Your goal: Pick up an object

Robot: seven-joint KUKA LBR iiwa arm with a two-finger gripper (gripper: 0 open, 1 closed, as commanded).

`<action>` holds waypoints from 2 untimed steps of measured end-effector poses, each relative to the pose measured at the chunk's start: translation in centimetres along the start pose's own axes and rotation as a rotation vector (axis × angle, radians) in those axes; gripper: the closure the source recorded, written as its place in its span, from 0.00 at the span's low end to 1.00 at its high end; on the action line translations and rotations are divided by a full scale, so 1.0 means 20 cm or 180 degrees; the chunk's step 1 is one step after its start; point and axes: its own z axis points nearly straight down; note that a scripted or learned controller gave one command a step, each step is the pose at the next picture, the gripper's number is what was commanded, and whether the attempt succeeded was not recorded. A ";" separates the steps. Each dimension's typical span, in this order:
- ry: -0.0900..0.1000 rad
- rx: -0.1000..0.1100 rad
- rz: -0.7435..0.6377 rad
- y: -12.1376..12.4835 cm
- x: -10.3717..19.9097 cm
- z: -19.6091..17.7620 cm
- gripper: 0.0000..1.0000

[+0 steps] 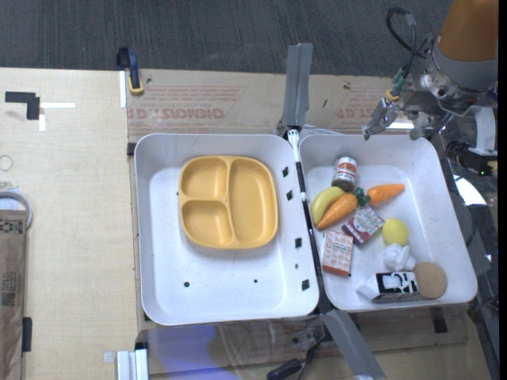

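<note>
Two white bins sit mid-frame. The left bin [158,291] has bare floor all round a yellow divided plate [229,201]. The right bin [444,180] is crowded at centre and lower right: two carrots [372,195], a banana [323,202], a small jar [344,172], cartons [338,252], a lemon [394,231]. Its upper corner stays free. The gripper [396,117] hangs above that bin's upper rim, holding nothing; I cannot tell whether it is spread or closed.
</note>
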 end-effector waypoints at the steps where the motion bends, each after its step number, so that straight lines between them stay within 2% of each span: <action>1: 0.0000 0.0005 -0.0020 -0.17 0.03 0.56 0.00; 2: 0.0003 0.0008 -0.0339 -0.25 -0.31 0.96 0.00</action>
